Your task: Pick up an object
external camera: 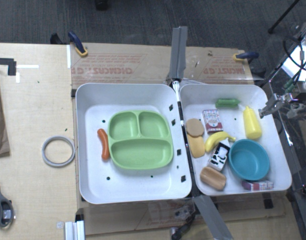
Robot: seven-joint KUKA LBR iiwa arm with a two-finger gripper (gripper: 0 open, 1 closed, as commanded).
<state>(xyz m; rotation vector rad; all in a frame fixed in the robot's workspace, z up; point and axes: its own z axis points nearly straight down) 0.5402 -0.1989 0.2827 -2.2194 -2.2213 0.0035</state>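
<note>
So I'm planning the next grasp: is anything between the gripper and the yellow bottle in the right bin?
Nothing visible does. The gripper sits at the right bin's right edge, and the yellow bottle lies just to its left, with bare bin floor between.

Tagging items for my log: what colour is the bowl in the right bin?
Blue; the bowl shows best in the camera view.

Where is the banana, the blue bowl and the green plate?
banana (216, 140), camera view, middle of its curve.
blue bowl (249, 159), camera view, inside bottom.
green plate (141, 151), camera view, its big lower compartment.
</note>
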